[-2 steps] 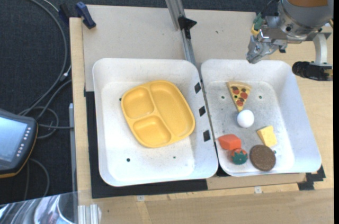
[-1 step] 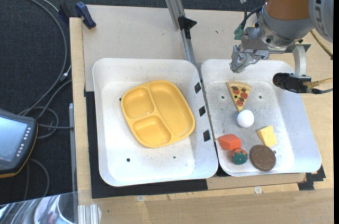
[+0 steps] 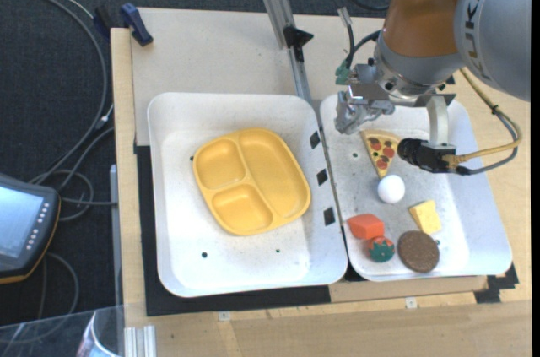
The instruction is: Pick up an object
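Pizza slice [image 3: 381, 151] just right of pincer [image 3: 348, 121], apart

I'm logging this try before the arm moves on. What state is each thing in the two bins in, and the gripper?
yellow divided plate: flat in the left bin, compartments bare
pizza slice: flat in the right bin
white ball: resting, untouched
cheese wedge: lying flat
red piece: beside the green-and-red toy
brown cookie: flat
gripper: low over the right bin, holding nothing visible
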You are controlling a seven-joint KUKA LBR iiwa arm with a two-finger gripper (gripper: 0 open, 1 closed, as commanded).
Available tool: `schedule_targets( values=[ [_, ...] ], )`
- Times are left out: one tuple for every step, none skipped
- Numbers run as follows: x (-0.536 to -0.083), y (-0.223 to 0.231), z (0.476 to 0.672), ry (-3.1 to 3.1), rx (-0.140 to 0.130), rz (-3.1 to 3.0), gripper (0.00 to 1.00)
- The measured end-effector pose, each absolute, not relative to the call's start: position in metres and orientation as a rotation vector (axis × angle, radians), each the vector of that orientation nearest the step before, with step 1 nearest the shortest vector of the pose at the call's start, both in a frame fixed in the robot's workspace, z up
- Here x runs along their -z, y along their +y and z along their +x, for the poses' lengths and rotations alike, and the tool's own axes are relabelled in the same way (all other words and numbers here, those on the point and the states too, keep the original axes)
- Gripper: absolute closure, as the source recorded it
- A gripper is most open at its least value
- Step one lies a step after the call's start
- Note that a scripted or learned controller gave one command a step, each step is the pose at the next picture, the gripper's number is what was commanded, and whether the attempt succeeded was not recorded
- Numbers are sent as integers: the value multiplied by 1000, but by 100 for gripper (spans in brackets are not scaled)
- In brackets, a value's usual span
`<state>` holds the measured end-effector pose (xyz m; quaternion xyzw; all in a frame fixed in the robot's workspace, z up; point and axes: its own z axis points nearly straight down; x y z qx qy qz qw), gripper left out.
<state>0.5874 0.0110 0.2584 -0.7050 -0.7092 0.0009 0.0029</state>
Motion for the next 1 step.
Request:
schedule_targets(
  values=[
    [-258, 59, 578, -2225, -1, -2211, 100]
  ],
)
